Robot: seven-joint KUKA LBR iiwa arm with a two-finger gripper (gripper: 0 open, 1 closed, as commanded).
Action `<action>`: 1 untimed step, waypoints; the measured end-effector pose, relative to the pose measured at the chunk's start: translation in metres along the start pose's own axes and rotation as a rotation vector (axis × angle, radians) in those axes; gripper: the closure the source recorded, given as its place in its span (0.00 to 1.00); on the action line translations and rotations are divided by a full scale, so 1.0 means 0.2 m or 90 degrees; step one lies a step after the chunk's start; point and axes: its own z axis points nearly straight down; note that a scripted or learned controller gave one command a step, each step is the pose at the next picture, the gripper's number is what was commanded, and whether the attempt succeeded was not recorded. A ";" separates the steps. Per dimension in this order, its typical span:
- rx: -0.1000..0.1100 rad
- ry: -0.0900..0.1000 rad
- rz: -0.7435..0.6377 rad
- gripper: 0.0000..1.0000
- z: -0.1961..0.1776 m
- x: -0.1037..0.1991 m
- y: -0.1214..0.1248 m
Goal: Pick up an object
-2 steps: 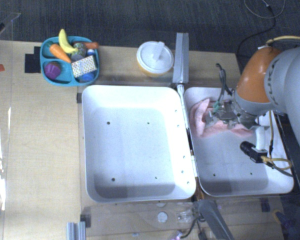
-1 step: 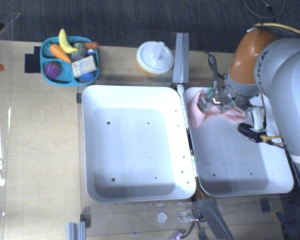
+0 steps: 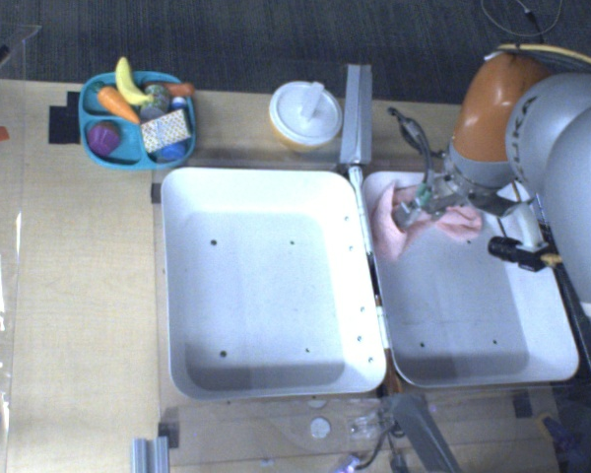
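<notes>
Item: soft pink cloth, bunched in the right-hand shallow white bin, far left corner, draped against the wall. Pincer at the cloth; grip and opening cannot be told. Risk: fabric snagging the wall, or slipping loose when raised. Room: open bin floor nearer the camera.

Left bin lies open to reach — pink cloth crowds the right bin's far corner.
</notes>
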 end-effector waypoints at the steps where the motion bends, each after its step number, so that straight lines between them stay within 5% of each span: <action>1: 0.000 0.000 0.000 0.00 0.00 0.00 0.00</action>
